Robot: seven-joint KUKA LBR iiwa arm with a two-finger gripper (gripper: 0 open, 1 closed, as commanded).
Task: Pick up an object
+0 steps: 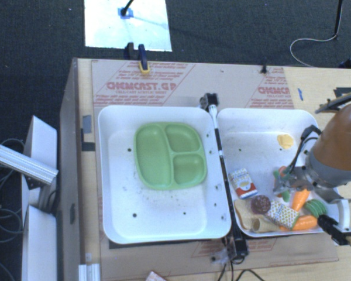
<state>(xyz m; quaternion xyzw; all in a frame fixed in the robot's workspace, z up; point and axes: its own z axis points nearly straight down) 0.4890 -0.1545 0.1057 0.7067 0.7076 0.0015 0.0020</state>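
A table [164,81] covered with brown printed board carries two shallow white plastic bins side by side. The left bin [120,215] holds a pale green plastic plate with three compartments [169,156], lying flat near its middle. The right bin [251,124] holds a cluster of small toy items toward its near corner: a small red and white carton [243,183] lying beside the dividing rim, a dark red round piece [260,204] just beyond it, a patterned yellow and white packet [282,215] touching that round piece, a tan roll [254,223] at the bin's near edge, and two orange carrot-shaped pieces [304,222], one upright-tilted and one lying flat beside a green piece [316,206]. A yellow flat piece [285,140] lies apart, nearer the far wall of the same bin.

The grey arm with its orange band [342,136] reaches in from the right, its gripper [288,180] low over the cluster, near the carrots. Whether the fingers are spread or closed cannot be told, and nothing can be seen between them.
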